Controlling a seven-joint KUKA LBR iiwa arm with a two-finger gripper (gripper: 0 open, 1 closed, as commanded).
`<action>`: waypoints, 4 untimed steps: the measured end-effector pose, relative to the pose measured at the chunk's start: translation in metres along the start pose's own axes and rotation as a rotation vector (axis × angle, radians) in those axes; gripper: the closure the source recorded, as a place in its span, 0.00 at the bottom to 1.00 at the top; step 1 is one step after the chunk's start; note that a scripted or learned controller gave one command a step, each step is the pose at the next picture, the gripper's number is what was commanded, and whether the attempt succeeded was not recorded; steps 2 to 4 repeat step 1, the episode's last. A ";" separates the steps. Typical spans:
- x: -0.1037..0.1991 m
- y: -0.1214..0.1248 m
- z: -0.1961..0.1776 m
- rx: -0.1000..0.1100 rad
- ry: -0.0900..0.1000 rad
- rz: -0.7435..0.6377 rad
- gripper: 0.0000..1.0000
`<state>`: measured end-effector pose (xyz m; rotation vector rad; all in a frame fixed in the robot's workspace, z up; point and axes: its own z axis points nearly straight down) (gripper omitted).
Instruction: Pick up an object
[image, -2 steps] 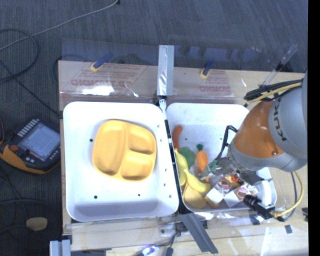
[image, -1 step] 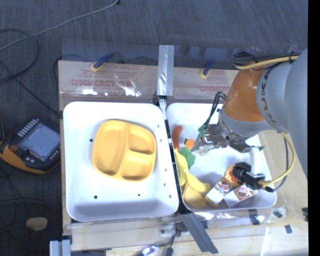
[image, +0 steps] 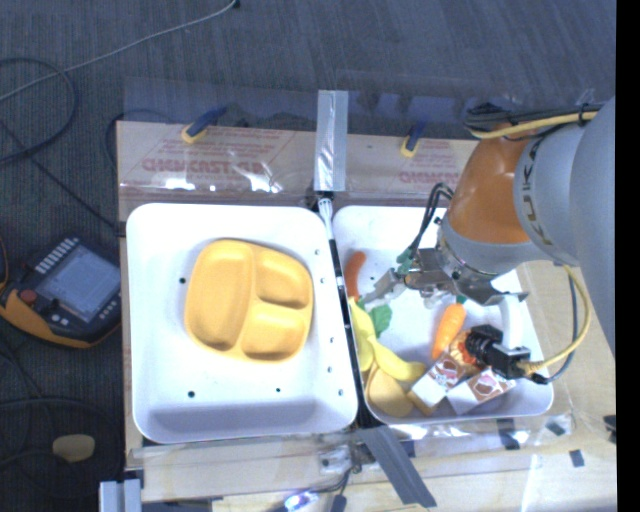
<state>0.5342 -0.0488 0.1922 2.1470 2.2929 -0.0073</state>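
Observation:
My gripper (image: 395, 283) hangs low in the right bin (image: 520, 400), over its left half. Just left of it lies a small red-orange piece (image: 355, 272) against the bin's left wall. A green toy piece (image: 380, 318) sits right below the gripper. An orange carrot (image: 448, 328) lies tilted to the gripper's lower right. Nothing can be made out in the gripper's hold.
A yellow banana-like shape (image: 388, 364) and a brown-and-white carton (image: 460, 378) lie along the right bin's front. The left bin (image: 160, 400) holds a yellow divided plate (image: 250, 298). The arm's orange band (image: 490, 195) looms over the right bin's back. A handheld pendant (image: 70, 290) lies off the bench at left.

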 end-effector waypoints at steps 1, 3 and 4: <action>-0.094 0.052 0.100 -0.002 0.000 -0.245 0.00; -0.094 0.052 0.100 -0.002 0.000 -0.245 0.00; -0.094 0.052 0.100 -0.002 0.000 -0.245 0.00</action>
